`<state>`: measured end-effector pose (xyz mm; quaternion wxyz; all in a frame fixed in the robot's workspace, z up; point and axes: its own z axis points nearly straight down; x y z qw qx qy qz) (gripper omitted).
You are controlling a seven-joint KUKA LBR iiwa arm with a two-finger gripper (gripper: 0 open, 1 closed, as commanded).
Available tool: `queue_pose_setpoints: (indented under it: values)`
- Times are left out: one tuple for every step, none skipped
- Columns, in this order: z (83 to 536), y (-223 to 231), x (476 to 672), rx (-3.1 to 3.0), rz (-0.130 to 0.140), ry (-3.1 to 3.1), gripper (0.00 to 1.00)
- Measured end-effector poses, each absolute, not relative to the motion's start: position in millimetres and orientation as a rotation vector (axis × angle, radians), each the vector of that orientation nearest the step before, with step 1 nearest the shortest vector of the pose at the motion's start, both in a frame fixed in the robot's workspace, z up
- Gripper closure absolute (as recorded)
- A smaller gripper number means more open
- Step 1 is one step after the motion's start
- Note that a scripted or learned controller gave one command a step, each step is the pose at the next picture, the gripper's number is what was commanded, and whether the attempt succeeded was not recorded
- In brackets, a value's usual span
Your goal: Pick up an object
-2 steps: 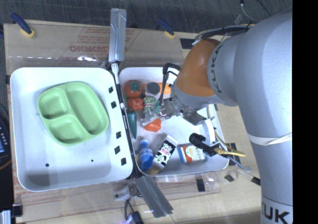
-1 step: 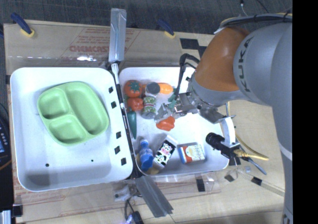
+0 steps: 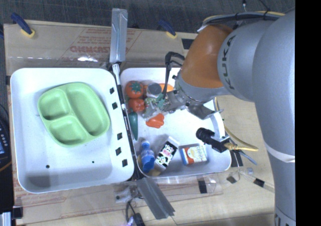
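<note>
Hand (image 3: 159, 101) low inside right bin (image 3: 188, 132), in its far left part, at the end of grey arm (image 3: 261, 54) with orange band (image 3: 205, 62) reaching in from the right. Degree of opening: cannot tell, masked by wrist hardware from this angle. Nothing confirmed in its grip. Candidate objects all in right bin. Upper tomato (image 3: 134, 89) and lower tomato (image 3: 136, 103), both red with green tops, stacked along the bin's left wall, just left of hand; contact with hand not determinable. Orange piece (image 3: 155, 121) on bin floor just in front of hand, toward the near side, close to it but seemingly apart. Small grey round item (image 3: 154, 88) and orange item (image 3: 168, 88) just beyond hand at the far wall, partly hidden, identity unclear. Green vegetable (image 3: 133, 124) lying lengthwise against the left wall, near lower tomato. Blue bottle (image 3: 147, 157) in near left corner, well apart from hand. Cow-patterned carton (image 3: 165, 155) just right of blue bottle, tilted. Orange carton (image 3: 194, 154) further right by the near wall, lying flat. Left bin (image 3: 30, 170) holding green divided plate (image 3: 73, 114), flat, well apart from hand. Both bins side by side on tabletop (image 3: 246, 195).
</note>
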<state>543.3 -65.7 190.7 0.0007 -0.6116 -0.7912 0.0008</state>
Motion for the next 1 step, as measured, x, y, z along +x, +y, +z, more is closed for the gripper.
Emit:
queue_pose_setpoints:
  values:
    - [191.6,-54.9,552.0,-2.039,0.000,-2.392,1.00]
